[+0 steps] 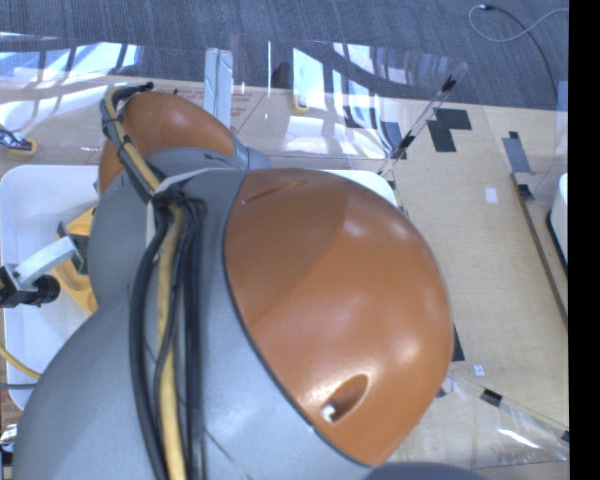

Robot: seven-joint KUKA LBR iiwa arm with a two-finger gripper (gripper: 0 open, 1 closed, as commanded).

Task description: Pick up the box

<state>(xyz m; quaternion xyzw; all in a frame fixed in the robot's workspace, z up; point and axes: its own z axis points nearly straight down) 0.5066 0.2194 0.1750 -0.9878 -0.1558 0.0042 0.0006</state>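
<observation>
Beside the arm (320,298), within the left bin (25,193), a yellow sliver (77,230) may be the box (probably light, stiff card, best pinched across opposite flat faces), while whether the gripper is spread or closed I cannot tell.

The arm (310,328) stands close under the camera and covers the middle and lower part of the view, so the jaws and whatever lies below them cannot be made out. A bundle of cables (165,298) runs down along the arm's left side, and to the left of it a stretch of one bin (25,193) shows, with a small object (80,268) lying in it against the arm's edge. To the right of the arm lies the bare tabletop (480,258), with a clear panel (370,93) standing along its far edge and the floor (280,8) beyond that.
</observation>
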